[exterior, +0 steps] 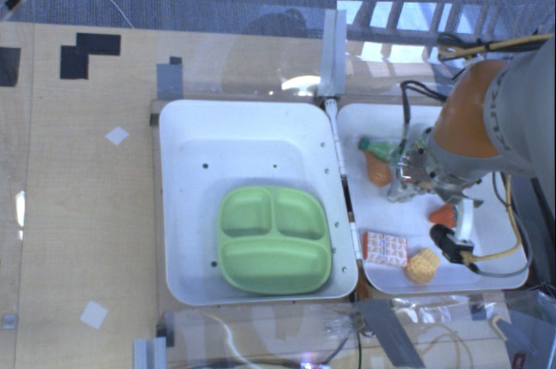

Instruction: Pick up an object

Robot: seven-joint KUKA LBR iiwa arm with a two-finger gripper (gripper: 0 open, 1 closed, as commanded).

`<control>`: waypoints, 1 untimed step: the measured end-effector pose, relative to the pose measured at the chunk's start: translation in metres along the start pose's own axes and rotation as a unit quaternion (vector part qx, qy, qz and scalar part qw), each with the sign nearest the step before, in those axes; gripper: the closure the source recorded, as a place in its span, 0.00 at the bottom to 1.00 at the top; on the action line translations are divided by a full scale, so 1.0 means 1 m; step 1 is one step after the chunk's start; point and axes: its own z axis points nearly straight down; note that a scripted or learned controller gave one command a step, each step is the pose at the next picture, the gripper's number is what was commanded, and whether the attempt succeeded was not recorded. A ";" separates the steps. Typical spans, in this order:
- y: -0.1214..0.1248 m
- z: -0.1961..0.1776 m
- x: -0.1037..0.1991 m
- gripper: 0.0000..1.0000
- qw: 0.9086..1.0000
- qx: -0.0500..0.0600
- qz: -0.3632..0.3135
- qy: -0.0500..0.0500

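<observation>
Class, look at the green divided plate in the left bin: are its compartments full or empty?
Empty. The green three-compartment plastic plate lies flat in the left shallow white bin, and all three sections show bare green surface.

The arm is made of large rounded segments in a smooth light grey colour, with a matte surface. Above the wrist there is a wide orange band, curved like a ring around the body. Below the band the shell becomes grey again and narrower. The gripper at the end is a small metallic assembly, silver and dark, with many little parts that are too small to tell apart. Thin black cables loop from the wrist area. A yellow cable runs along the upper part, and another yellowish cable with a black connector hangs near the lower side.
</observation>
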 end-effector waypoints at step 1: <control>0.000 0.001 0.000 0.00 1.000 0.000 0.000 0.000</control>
